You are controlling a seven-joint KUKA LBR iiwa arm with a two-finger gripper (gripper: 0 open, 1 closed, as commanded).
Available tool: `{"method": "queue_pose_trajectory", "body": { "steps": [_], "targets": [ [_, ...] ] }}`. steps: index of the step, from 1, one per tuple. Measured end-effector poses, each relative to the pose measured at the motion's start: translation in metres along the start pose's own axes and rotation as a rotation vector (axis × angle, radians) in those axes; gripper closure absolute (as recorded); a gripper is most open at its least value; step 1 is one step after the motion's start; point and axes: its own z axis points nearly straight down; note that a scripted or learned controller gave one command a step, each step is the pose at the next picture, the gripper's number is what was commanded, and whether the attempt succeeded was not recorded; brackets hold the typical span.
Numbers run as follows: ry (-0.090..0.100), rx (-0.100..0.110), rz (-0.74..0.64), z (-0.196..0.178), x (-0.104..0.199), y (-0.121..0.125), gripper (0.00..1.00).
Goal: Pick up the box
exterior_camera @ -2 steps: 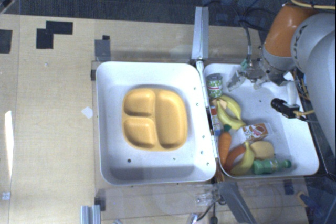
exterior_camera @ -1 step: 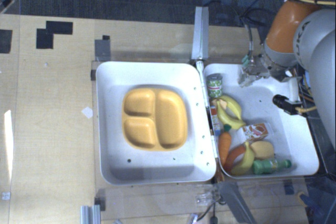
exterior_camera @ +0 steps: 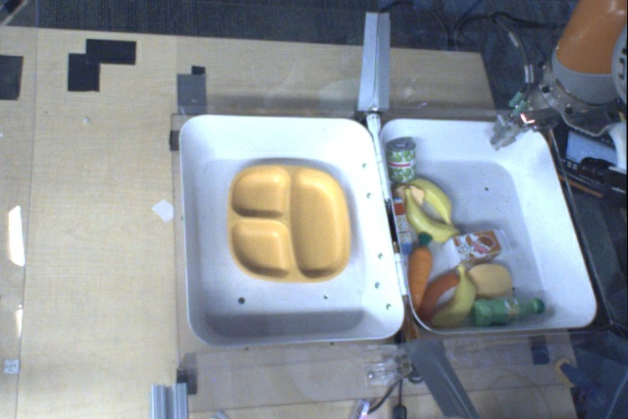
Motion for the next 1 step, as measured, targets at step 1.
{"method": "queue_pose_trajectory", "body": {
  "steps": [1],
  "targets": [
    [0.000,0.000,0.000,0.0002,0.0001,0.0000,0.00]
  ]
}}
